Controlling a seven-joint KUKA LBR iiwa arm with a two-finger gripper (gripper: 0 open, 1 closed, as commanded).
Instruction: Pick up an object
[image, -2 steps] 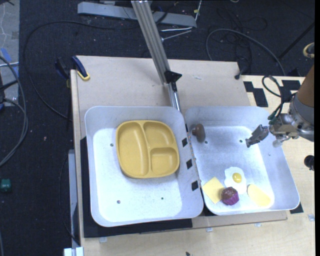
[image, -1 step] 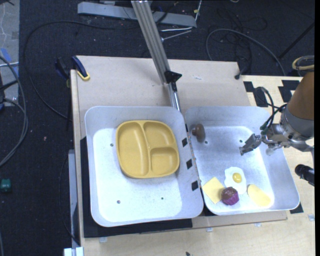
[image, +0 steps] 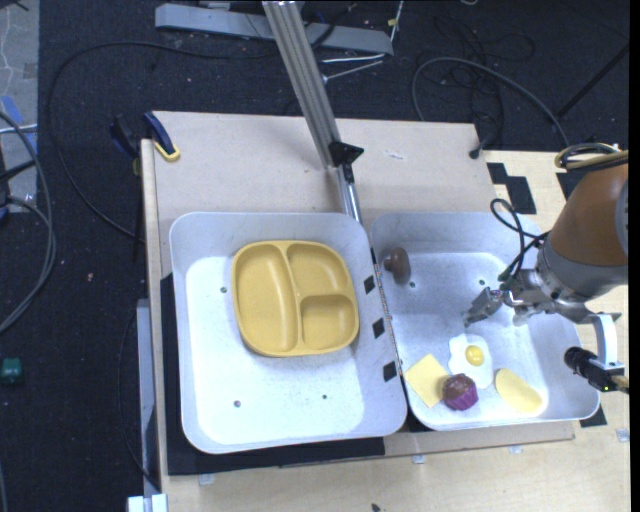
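Note:
The right bin (image: 440, 275) holds several toy foods. A brown round piece (image: 398, 263) lies near its back left corner. Along the front sit a fried egg (image: 472, 357), a yellow cheese slice (image: 427, 380), a purple piece (image: 460, 392) and a yellow oval piece (image: 518, 392). My gripper (image: 496, 312) hangs over the middle right of this bin, just behind the fried egg. Its fingers are spread open with nothing between them.
The left bin (image: 200, 330) carries a yellow divided plate (image: 296, 298). A metal pole (image: 310, 85) slants down to the gap between the bins. The grey and orange arm (image: 590, 235) comes in over the right bin's right wall. Cables lie on the dark floor behind.

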